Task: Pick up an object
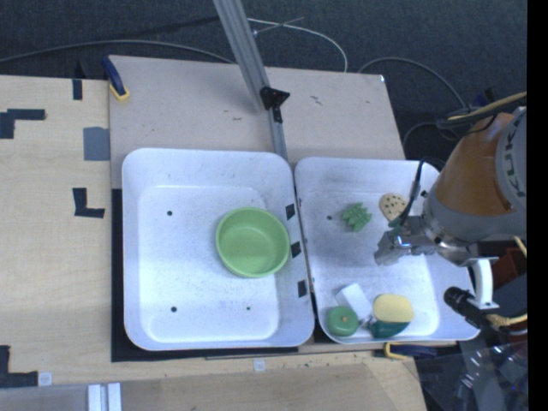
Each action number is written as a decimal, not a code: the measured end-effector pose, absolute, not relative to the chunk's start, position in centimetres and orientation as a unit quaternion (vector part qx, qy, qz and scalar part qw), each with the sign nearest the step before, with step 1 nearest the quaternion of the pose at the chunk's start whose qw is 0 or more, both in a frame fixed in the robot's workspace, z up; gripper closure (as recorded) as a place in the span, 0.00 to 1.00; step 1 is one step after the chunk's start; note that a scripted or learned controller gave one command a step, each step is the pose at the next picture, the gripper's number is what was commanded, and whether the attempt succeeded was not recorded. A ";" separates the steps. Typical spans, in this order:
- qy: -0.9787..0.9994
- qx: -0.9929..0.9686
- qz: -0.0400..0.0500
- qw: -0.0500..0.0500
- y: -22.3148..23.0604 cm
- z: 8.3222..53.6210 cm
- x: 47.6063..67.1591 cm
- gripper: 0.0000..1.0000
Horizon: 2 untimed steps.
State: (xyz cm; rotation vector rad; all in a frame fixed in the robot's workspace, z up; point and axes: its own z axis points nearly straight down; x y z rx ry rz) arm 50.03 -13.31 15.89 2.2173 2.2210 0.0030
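Note:
My gripper [392,248] hangs over the middle of the right bin [330,178], reaching in from the right under the grey and orange arm. A small green leafy object [356,217] lies just up and left of it. A tan cookie-like piece [392,205] lies right above the gripper. Along the bin's front edge sit a white block [353,298], a green round object [343,320] and a yellow object on a teal base [393,309]. I see nothing between the fingers.
A green bowl [252,242] rests in the left bin [154,178], near its right side. A grey pole [244,41] slants down to a black clamp [273,98] behind the bins. Cables run across the dark floor at the back.

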 end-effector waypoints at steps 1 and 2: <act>0.708 0.706 0.001 0.002 -13.8 22.0 50.5 1.00; 0.707 0.707 0.000 -0.001 -13.7 22.2 50.5 1.00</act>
